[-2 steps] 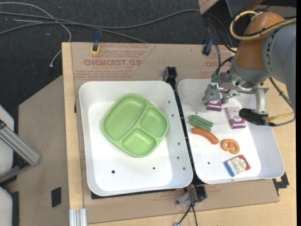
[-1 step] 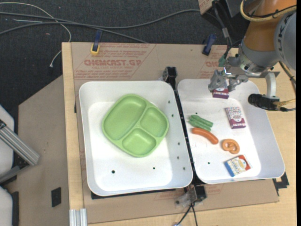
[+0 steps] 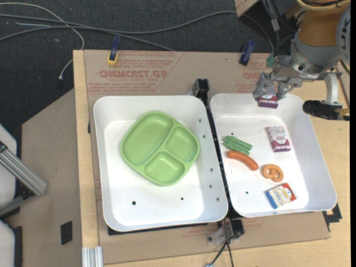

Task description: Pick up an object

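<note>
Under everything you have the worktop (image 3: 89,149), a brown cardboard-faced board with red print along its far edge. On it sit two shallow white bins side by side and touching along their inner walls: the left bin (image 3: 111,204) and the right bin (image 3: 320,171).

Your arm (image 3: 320,26) reaches in from the right, grey with its orange band high at the upper right corner of the view. It ends over the far rim of the right bin.

In the left bin you see a light green divided plate (image 3: 160,147), three compartments, lying flat and turned at a slant near the bin's middle.

At the arm's end the jaws (image 3: 271,93) point down, and a small dark purple carton (image 3: 268,101) shows between the fingers, so you can take them as closed narrowly on it. That carton is at the right bin's far edge, near its rear wall; whether it is touching the bin you cannot tell.

On the right bin's floor you have, in falling size: a second purple and white carton (image 3: 277,138) toward the far right, a blue, white and red packet (image 3: 281,195) near the front wall, an orange sausage (image 3: 242,159) near the middle, green beans (image 3: 237,144) just behind the sausage, and a small pretzel (image 3: 272,172) between the sausage and the packet.
</note>
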`<state>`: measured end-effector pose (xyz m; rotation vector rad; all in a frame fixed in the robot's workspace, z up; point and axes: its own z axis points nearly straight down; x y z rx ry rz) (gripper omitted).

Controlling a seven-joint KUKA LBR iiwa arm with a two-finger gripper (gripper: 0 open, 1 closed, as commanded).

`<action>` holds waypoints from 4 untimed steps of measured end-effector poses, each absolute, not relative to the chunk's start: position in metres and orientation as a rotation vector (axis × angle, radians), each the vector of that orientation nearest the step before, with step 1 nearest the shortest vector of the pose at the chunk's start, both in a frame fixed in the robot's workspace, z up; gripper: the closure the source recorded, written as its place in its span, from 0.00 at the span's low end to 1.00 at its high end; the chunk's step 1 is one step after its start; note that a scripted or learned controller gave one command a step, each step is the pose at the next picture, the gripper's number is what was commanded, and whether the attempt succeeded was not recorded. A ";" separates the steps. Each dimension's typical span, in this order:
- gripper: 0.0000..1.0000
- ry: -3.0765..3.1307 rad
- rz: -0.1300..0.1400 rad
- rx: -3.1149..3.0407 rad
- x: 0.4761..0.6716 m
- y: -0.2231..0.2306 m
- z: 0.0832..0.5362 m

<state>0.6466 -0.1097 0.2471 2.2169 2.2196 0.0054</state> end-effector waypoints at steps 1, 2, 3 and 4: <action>1.00 2.228 -0.002 2.221 0.623 -0.066 0.242; 1.00 2.229 -0.002 2.219 0.605 -0.012 0.247; 1.00 2.231 0.000 2.218 0.596 0.039 0.248; 1.00 2.231 -0.004 2.220 0.585 0.084 0.221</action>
